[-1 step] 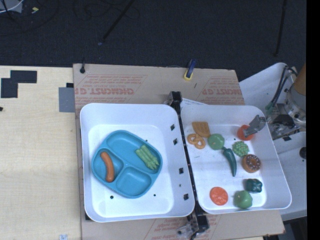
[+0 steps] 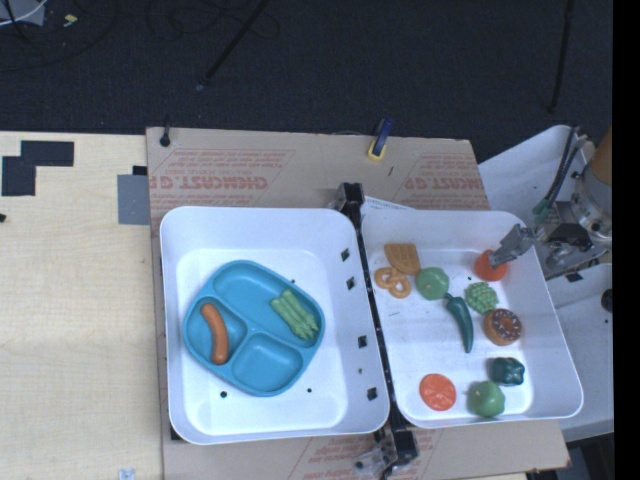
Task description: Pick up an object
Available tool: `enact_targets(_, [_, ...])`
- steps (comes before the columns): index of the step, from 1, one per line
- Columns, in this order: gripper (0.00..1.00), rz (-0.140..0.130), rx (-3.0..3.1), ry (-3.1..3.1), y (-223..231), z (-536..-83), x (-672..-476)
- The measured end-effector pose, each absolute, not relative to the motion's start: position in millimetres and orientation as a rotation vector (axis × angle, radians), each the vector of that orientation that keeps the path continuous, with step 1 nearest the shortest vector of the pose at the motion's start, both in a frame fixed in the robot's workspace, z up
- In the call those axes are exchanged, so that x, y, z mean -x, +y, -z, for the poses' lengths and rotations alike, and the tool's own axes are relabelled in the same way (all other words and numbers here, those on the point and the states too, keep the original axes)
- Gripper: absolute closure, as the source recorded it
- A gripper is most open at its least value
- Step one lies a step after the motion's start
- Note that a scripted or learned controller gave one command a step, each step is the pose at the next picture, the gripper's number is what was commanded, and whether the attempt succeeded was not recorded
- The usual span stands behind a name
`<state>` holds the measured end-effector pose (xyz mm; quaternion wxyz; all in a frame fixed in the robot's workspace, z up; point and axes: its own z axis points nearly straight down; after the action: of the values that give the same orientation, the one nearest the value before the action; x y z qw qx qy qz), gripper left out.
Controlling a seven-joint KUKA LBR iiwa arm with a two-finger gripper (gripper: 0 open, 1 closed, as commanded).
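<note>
White plastic walls frame both bins, and I work from the near edge back. In the right bin, nearest me, sit a green round toy, an orange-red tomato slice and a dark teal pepper. Further in lie a brown doughnut, a knobbly light green piece, and a dark green chilli whose long axis runs roughly near-to-far, leaning slightly. Beyond those are a green ball, a pretzel and a tan cracker.

The left bin holds a blue divided plate: an orange sausage in its left compartment, green beans in the right one; the near one looks bare.

What matters to me sits at the far right of the right bin: a small red piece close to the wall. The fingers reach in from the right and hang just up and right of it, their tips touching or overlapping its edge. I cannot tell whether they are wide or narrow, nor whether the red piece lies between them, so I won't call it held. I judge it the likeliest target, with the fingers needing to settle slightly left and toward me to centre on it. The bin wall close by could foul that approach.
</note>
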<state>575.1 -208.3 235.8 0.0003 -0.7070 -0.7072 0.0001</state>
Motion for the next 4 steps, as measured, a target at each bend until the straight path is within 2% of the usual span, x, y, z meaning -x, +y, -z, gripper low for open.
enact_targets(3, [0.0, -0.002, 2.222, -2.223, -194, -87, -578.9])
enact_targets(4, [1.0, 0.0, 2.222, -2.218, -194, -98, -578.5])
